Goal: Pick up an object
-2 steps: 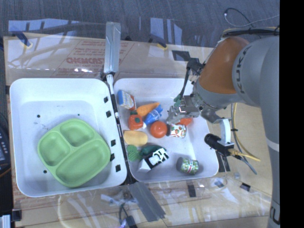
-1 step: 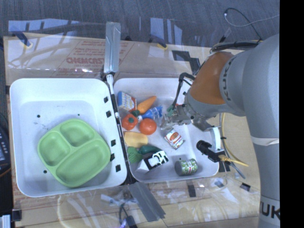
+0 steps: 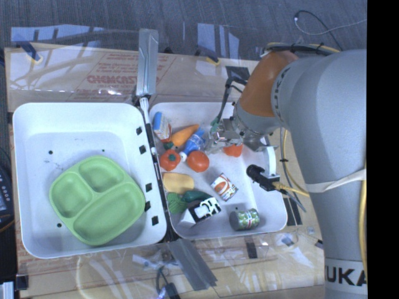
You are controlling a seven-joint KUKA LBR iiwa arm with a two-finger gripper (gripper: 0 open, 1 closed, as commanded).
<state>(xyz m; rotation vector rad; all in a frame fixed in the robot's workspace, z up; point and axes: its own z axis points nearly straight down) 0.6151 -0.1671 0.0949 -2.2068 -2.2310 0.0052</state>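
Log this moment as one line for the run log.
arm: over right bin | gripper: low among toys, by blue bottle and carrot | hold: unclear | left bin: green divided plate

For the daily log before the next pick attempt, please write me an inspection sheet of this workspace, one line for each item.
Surface: bench with two white bins; left bin, right bin.
Job's things: right bin holds a toy carrot, two tomatoes, a blue bottle, a yellow piece, a small can, a green can, a black-and-white carton.
Clutter: green divided plate in the left bin.
Gripper: gripper low over the right bin beside the blue bottle; finger state unclear.
Cables: thin cable on the floor above the arm.
Surroundings: grey carpet, taped plastic sheet.
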